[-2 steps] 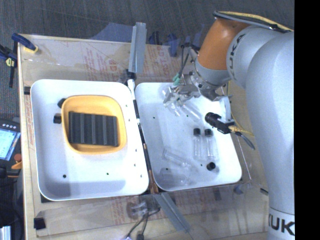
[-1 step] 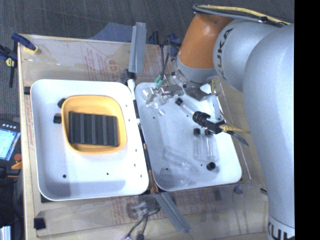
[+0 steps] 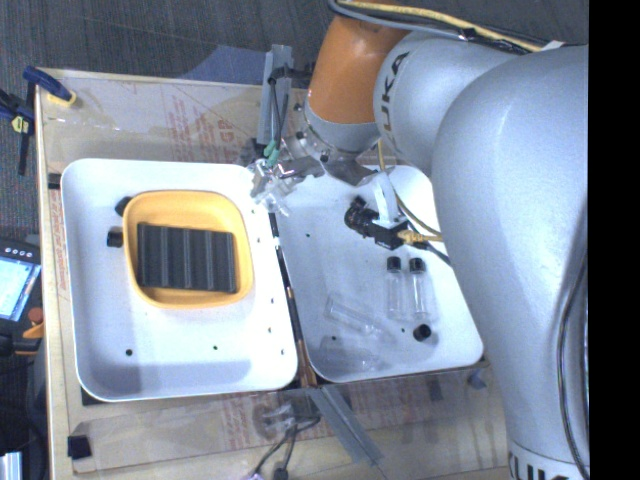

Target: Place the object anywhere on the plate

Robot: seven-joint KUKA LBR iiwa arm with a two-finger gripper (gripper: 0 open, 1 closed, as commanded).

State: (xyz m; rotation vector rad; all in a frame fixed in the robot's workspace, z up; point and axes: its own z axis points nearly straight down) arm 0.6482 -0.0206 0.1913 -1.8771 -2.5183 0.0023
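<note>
A yellow plate with a dark ribbed centre lies in the left bin. In the right bin two clear vials with black caps lie side by side. A clear tube rests near them and a small black cap sits close to the bin's right corner. My gripper hangs low at the back, over the divide between the two bins, just past the plate's far right corner. Nothing is visibly held in it.
The grey arm with its orange band covers the back right of the scene. A black connector on a cable hangs over the right bin. A tablet sits at the left edge, off the bench.
</note>
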